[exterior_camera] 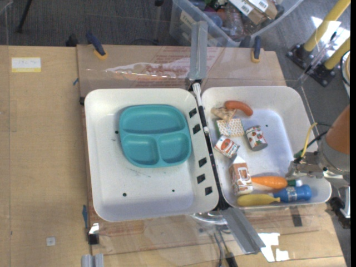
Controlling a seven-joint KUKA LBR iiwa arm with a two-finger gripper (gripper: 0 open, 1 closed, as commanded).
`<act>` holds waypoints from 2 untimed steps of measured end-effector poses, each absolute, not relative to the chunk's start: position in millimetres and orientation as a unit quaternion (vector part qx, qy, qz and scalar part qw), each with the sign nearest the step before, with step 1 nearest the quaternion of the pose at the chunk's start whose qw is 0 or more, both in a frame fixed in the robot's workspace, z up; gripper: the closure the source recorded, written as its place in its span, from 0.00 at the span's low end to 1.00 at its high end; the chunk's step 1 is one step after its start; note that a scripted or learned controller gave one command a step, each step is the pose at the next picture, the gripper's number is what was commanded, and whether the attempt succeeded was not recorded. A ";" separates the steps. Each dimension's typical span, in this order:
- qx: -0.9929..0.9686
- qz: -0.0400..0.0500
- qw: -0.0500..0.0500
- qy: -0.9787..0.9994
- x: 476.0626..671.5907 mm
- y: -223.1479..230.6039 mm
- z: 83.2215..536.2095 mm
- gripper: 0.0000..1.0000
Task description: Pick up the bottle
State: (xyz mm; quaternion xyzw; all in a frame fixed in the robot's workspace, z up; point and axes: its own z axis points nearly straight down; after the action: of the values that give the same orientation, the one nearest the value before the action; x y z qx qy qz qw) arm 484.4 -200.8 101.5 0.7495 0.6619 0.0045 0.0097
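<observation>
While bottle [295, 194] lies in right bin [278, 102] | end effector [303, 168] just above it | grip state unreadable

Blue bottle [293, 194], teal plate [154, 135]

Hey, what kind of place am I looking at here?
Probably a robotics lab bench: two white bins clamped to a wooden table, toy food like a banana, and a clear tub of spare objects.

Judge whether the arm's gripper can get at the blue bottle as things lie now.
Probably yes: the gripper hangs just above the blue bottle, whose top is uncovered, though the carrot and banana lie close against it.
</observation>
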 end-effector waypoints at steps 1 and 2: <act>0.603 0.001 0.003 0.798 576.8 -215.3 209.7 1.00; 0.539 0.001 0.004 0.842 657.0 -157.9 233.9 1.00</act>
State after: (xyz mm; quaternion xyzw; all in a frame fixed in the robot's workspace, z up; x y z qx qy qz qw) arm 657.0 -157.9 233.9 0.5391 0.8423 0.0010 0.0036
